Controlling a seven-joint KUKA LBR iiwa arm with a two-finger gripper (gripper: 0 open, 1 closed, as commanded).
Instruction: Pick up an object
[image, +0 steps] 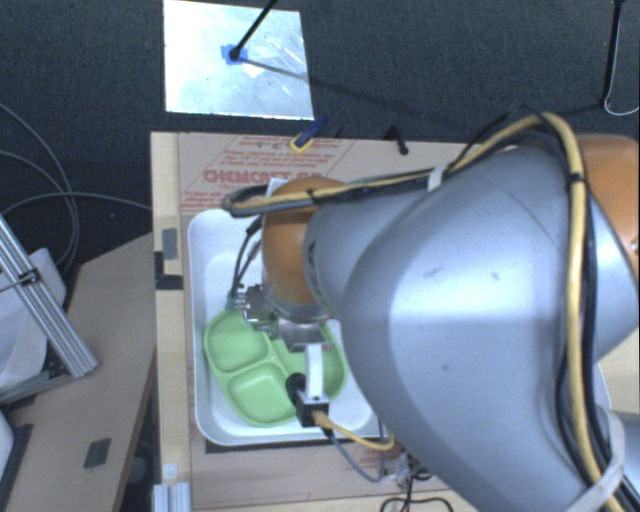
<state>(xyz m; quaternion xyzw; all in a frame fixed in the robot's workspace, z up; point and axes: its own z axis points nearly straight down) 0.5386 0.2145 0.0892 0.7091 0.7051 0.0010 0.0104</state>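
A light green divided plate (243, 368) lies in the front part of the left white bin (205, 247). My arm reaches in from the right and covers most of the view, its orange band above the plate. The wrist comes down over the plate's middle and right side, with the gripper (296, 345) directly above it. The arm hides the plate's right part and the gripper's tips. Nothing shows as held.
A cardboard sheet (262, 158) lies under the bins at the back. A shiny square panel (238, 60) sits beyond it. To the left stand a metal rail (42, 300) and a wooden bench surface (100, 370). The arm hides the right bin.
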